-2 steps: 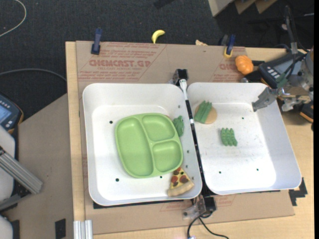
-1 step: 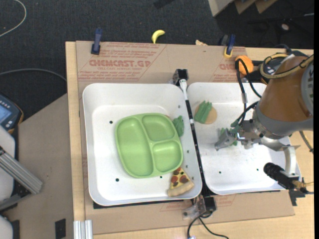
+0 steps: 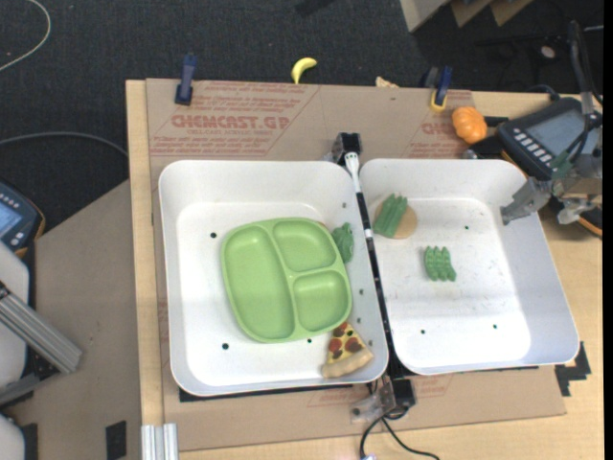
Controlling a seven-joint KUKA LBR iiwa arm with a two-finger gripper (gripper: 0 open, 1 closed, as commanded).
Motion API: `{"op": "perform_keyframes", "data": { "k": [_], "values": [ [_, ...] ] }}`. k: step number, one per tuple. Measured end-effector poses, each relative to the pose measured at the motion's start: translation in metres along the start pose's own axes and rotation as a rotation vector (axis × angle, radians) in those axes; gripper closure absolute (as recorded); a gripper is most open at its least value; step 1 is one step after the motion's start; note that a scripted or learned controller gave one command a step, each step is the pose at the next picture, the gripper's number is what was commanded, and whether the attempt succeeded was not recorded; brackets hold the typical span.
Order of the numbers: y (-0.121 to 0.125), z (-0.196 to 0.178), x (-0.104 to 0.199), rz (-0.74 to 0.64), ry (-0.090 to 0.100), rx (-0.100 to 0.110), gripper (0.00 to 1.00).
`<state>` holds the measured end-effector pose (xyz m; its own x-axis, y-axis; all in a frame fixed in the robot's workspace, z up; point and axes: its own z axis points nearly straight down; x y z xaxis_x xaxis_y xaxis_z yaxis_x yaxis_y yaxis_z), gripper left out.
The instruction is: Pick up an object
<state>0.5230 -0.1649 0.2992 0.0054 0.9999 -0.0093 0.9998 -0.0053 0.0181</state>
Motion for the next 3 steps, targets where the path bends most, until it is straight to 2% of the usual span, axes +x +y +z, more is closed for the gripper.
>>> {"op": "perform_keyframes", "data": {
  "k": [1, 2, 3],
  "values": [
    [-0.053, 0.196, 0.033, -0.005, 0.015, 0.037, 0.0],
    [-0.047, 0.178, 0.031, -0.004, 0.008, 0.015, 1.0],
    [-0.046, 0.168, 0.03, -0.003, 0.007, 0.013, 1.0]
  ]
}}
